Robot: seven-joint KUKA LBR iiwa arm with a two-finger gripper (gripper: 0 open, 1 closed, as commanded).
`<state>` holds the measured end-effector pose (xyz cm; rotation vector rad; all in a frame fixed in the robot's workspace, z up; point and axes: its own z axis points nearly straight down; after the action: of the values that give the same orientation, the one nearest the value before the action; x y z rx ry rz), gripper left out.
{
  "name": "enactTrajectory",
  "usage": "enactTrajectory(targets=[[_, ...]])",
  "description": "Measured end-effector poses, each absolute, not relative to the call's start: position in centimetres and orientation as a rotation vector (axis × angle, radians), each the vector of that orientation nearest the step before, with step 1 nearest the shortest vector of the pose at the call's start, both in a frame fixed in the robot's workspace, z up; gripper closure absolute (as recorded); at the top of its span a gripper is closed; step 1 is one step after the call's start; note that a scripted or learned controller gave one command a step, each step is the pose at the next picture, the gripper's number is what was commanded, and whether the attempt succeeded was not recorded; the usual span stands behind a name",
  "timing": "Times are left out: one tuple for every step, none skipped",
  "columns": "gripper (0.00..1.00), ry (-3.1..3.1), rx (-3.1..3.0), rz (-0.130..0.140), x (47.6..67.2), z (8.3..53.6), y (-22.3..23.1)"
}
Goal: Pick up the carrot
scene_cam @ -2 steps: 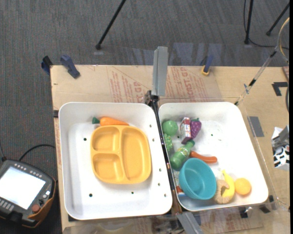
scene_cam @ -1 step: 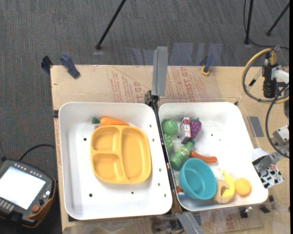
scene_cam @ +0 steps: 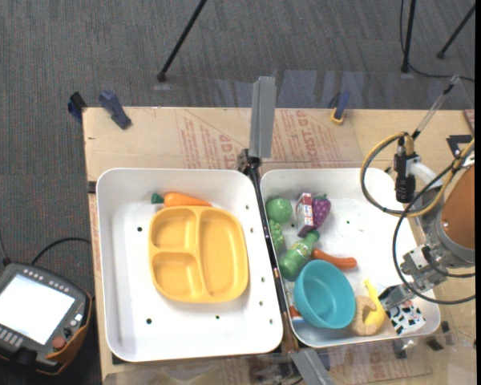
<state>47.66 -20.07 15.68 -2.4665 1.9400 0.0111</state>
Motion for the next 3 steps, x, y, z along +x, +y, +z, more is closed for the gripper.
enactTrajectory(targets=[[1.00,2.028,-2.393,-0.007,47.8,29.1,-18.3],[1.00,1.832,-2.545,-0.009,47.7,44.9,-20.0],[1.00,1.404,-2.804,0.019,47.5,28.0,-18.7]])
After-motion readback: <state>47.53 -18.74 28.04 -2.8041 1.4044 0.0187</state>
